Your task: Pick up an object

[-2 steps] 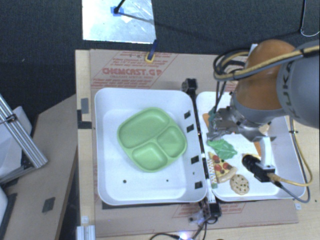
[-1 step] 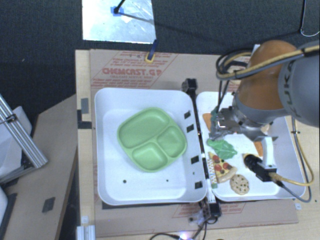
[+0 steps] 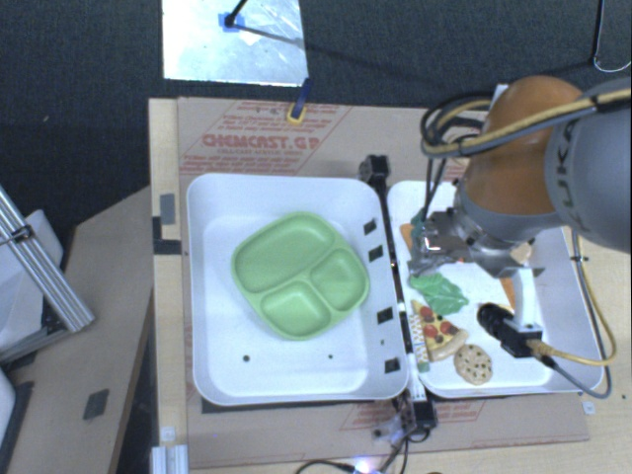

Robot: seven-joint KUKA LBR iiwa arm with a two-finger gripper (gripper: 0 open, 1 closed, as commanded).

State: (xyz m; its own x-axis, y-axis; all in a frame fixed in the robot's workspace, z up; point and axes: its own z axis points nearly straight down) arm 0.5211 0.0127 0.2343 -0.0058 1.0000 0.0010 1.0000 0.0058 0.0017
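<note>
Desk (image 3: pixel 118 265) carrying two white bins. Left bin (image 3: pixel 212 363): green divided plate (image 3: pixel 299 275), centred. Right bin (image 3: pixel 573 294): green leaf toy (image 3: pixel 439 289), pizza slice (image 3: pixel 439 336) and cookie (image 3: pixel 474 364) near its front-left corner. Hand (image 3: pixel 434 240) low over leaf (finger state: cannot tell, hidden by wrist).

Bench (image 3: pixel 118 265) bearing two white bins (image 3: pixel 212 363)

Two white bins (image 3: pixel 212 363), one green plate (image 3: pixel 300 275), one lettuce leaf (image 3: pixel 438 290), one pizza slice (image 3: pixel 437 333), one cookie (image 3: pixel 474 364).
</note>
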